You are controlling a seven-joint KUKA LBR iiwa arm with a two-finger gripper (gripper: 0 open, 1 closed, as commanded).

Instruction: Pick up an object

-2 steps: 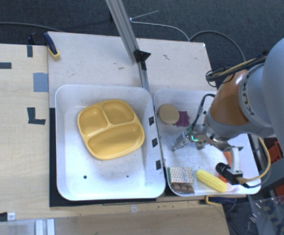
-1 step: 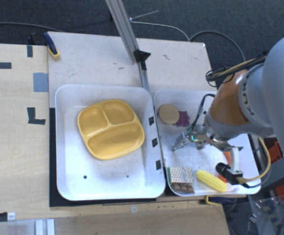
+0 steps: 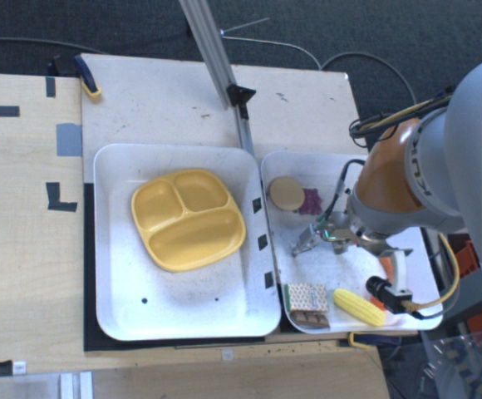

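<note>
My gripper [image 3: 306, 241] hangs low over the middle of the right bin [image 3: 345, 163], its metal fingers pointing left; nothing shows between them. A tan round disc [image 3: 287, 194] lies at the bin's far left, with a small purple object [image 3: 311, 200] touching its right side, just above the gripper. Near the front wall sit a patterned rectangular block [image 3: 307, 301] and a yellow corn cob [image 3: 358, 306]. The left bin [image 3: 112, 223] holds a yellow divided plate [image 3: 189, 218].
A slanted metal pole [image 3: 212, 44] rises behind the bins and ends at a black clamp [image 3: 241, 95]. A blue and yellow tool [image 3: 88, 77] lies at the bench's far left corner. The arm's grey and orange body [image 3: 407, 177] covers the right bin's right side.
</note>
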